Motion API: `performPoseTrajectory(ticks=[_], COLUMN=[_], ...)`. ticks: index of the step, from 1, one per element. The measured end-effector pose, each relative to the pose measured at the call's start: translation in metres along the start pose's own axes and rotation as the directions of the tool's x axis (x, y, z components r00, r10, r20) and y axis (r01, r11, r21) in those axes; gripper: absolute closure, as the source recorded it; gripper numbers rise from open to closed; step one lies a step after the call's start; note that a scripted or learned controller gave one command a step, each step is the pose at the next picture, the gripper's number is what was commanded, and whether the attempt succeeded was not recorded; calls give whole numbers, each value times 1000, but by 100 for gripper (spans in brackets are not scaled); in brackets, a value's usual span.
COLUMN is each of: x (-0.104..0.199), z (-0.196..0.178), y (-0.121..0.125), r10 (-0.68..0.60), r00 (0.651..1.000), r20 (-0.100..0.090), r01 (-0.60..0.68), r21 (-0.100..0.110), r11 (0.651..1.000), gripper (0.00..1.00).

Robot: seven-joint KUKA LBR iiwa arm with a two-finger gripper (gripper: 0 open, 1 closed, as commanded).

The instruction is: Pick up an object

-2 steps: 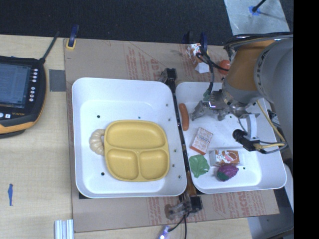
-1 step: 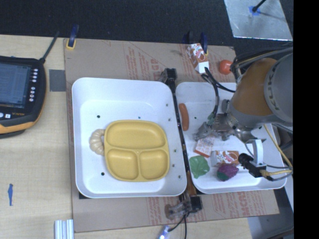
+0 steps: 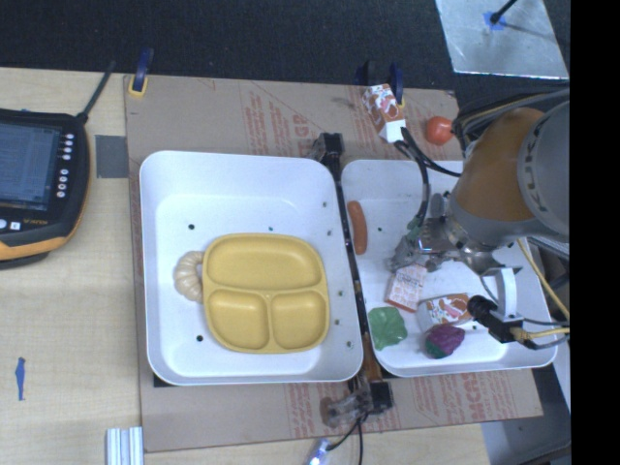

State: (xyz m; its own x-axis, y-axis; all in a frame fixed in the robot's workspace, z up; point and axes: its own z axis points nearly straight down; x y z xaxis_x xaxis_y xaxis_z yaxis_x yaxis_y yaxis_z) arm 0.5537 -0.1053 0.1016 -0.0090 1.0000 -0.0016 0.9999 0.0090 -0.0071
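Gripper (image 3: 418, 243) hangs low in right bin (image 3: 387, 177), just above pink packet (image 3: 408, 286); packet lies directly below and slightly toward viewer, tilted, long axis running near to far. Finger state cannot be told; nothing visibly held. Sausage (image 3: 357, 227) lies to gripper's left against bin wall, long axis near to far. Same bin holds green toy (image 3: 387, 326), purple toy (image 3: 445, 340), second wrapper (image 3: 446, 308). Left bin (image 3: 165, 182) holds yellow divided tray (image 3: 263, 291), beige pastry (image 3: 188, 275) touching tray's left edge.

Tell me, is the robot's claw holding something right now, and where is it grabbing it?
It cannot be told. The gripper is low in the right bin, just above a small pink packet.
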Motion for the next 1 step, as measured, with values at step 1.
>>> performPoseTrajectory(ticks=[1], x=[63], z=[-91], y=[16], r10=[4], r00=[1000], r20=[-2], r01=[-4], r21=[-4], r11=[1000], gripper=[100])
